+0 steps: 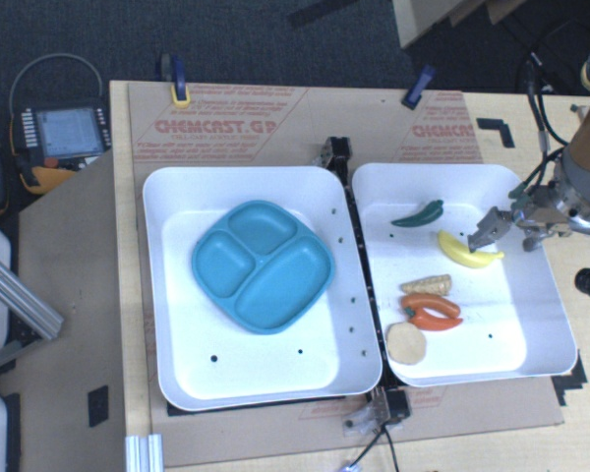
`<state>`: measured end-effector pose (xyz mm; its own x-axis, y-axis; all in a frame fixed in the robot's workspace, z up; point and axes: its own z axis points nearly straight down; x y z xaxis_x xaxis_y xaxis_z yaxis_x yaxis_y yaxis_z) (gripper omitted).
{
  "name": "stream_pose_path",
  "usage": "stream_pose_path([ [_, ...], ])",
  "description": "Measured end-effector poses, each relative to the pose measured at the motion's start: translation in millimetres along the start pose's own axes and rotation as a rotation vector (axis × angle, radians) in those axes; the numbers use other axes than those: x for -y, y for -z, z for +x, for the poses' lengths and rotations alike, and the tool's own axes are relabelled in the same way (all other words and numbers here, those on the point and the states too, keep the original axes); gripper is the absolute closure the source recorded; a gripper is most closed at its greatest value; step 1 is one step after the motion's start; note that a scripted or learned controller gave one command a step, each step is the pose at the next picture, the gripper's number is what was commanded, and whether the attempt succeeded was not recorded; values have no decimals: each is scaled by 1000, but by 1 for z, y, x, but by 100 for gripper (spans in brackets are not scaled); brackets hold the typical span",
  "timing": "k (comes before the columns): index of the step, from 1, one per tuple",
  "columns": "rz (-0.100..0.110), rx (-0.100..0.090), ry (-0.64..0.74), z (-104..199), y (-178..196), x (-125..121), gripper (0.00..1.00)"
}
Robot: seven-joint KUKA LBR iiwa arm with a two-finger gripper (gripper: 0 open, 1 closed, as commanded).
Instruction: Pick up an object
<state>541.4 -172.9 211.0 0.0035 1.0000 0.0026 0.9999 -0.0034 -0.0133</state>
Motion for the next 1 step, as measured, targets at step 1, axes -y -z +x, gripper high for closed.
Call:
stream_pose_path([
  [1,-14,3,4,0,7,-3,0],
])
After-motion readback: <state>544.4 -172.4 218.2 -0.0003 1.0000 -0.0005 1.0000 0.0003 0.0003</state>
